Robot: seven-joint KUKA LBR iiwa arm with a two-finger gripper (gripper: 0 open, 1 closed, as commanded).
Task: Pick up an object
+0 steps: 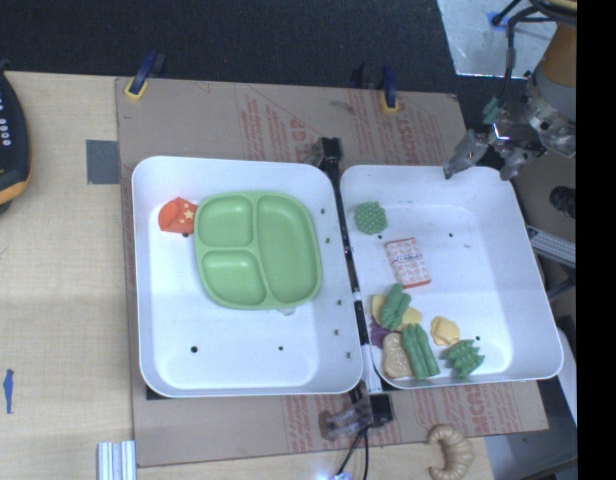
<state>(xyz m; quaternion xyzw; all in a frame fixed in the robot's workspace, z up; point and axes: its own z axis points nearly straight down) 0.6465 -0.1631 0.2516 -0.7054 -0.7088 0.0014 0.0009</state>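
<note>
- The pincer point(480, 155) hangs over the far right corner of the right bin point(488, 208), fingers spread wide with nothing between them.
- In that bin, small things cluster at the near edge: green bean-like pieces point(418, 351), a yellow piece point(444, 329) and a tan one point(394, 358).
- Further up lie a pink-printed packet point(407, 262) and a round green item point(369, 217) (well apart from the pincer).
- The left bin point(238, 358) holds a green divided plate point(258, 249), with a red item point(176, 215) just beside it.

Arm point(554, 43): running off the right and top edges; red item point(176, 215): lying partly under the green tray point(258, 249); bottom-corner pile point(420, 340): pieces overlapping, too small to identify.
</note>
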